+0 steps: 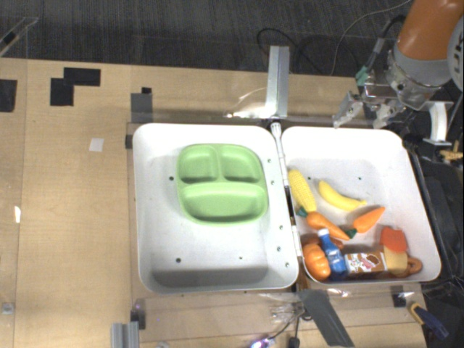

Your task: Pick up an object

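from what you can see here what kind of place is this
Probably a robot lab test bench: two shallow white bins sit on a wooden bench, toy food like a banana and corn fills one, and cables trail behind.

the arm ran off the top and right edges, only its orange band and grey wrist in sight. the gripper was small and blurred over the bench, so its fingers could not be read. well below the jaws, the brown bottle hid part of the orange block, its label too small to read.
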Controlling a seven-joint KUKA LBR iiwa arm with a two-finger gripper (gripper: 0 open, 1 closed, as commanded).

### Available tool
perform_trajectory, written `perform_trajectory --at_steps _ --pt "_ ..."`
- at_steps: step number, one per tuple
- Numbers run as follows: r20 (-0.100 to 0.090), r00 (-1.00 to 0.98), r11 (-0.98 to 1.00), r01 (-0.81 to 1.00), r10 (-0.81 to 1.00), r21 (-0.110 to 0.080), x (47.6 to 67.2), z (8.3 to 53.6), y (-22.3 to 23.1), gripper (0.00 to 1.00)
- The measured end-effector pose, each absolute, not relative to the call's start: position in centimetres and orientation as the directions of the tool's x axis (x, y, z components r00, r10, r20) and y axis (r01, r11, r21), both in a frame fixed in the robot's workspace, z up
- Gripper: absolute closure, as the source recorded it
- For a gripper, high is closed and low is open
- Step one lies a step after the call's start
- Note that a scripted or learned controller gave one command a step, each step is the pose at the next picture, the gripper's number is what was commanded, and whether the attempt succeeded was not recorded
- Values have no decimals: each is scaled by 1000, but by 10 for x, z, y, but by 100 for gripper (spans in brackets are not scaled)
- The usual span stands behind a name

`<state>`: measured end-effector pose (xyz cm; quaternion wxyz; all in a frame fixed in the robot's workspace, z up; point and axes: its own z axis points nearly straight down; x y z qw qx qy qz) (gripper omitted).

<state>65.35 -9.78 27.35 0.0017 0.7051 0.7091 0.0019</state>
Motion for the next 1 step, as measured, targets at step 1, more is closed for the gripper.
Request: perform_trajectory --at_steps 1 --pt "2 221 -221 975 975 2 591 197 -73 0"
